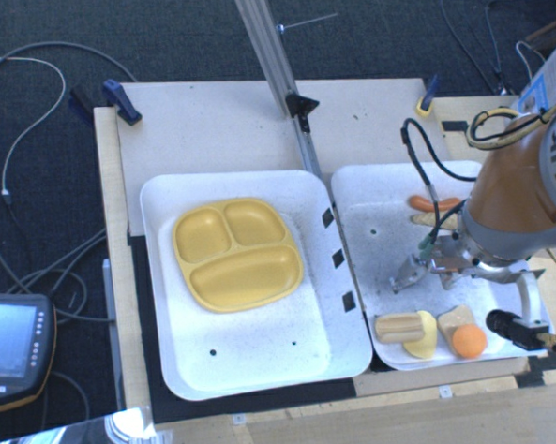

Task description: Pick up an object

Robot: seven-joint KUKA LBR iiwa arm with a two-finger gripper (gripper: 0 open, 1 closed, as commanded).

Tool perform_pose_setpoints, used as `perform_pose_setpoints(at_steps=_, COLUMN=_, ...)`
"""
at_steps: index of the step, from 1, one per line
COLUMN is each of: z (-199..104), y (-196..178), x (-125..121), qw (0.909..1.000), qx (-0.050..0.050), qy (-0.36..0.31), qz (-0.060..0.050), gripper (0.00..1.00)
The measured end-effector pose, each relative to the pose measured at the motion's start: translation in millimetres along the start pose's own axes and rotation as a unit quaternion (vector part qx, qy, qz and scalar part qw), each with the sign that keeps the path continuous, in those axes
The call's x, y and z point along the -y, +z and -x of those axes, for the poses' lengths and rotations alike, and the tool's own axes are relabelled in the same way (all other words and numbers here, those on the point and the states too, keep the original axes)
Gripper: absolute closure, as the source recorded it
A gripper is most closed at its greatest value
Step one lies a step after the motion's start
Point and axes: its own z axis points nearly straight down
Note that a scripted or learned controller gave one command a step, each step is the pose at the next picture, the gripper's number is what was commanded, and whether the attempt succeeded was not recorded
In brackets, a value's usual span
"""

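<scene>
My gripper (410,275) hangs low over the middle of the right bin (370,187), above bare bin floor. An orange carrot-like piece (434,201) lies toward the bin's back, partly behind the arm. Along the front edge sit a tan bread roll (398,327), a yellow wedge (423,344), a tan block (454,321) and an orange ball (469,343). These front items lie just in front of the gripper, apart from it. Nothing shows in its grasp.
The left bin (249,359) holds a yellow divided plate (237,253) in its back half. A metal pole (278,61) slants down to the gap between the bins. The arm's orange wrist (511,188) covers the right bin's right side.
</scene>
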Motion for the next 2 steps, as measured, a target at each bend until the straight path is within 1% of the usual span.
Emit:
perform_pose_setpoints(at_steps=1, z=-1, y=47, x=1, qw=1.0000, qx=0.000, qy=0.000, qz=0.001, gripper=0.00)
perform_pose_setpoints(at_steps=2, z=-1, y=33, x=-1, qw=1.0000, qx=0.000, qy=-0.001, qz=0.005, gripper=1.00)
